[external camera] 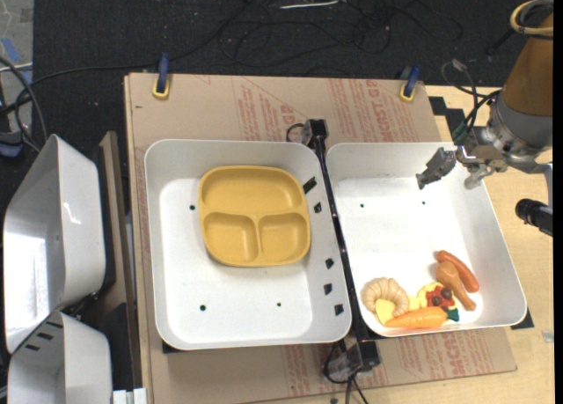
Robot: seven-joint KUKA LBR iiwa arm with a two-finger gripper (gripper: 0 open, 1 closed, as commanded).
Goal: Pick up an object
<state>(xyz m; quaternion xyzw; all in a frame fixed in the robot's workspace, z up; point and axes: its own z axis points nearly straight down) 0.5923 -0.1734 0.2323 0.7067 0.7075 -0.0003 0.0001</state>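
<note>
Several toy foods lie in the front right corner of the right bin (396, 217): a tan croissant (383, 290), an orange carrot (420, 318), a pair of orange-brown sausages (457, 275) and a small yellow piece (431, 295) between them. My gripper (454, 177) hovers over the bin's far right part, well behind the food. Its fingers stand apart with nothing between them, so it is open.
A yellow divided plate (255, 215) rests in the left bin (176, 305). A black divider (330, 226) runs between the two bins. White containers (53, 217) stand left of the bench, and cables lie behind it.
</note>
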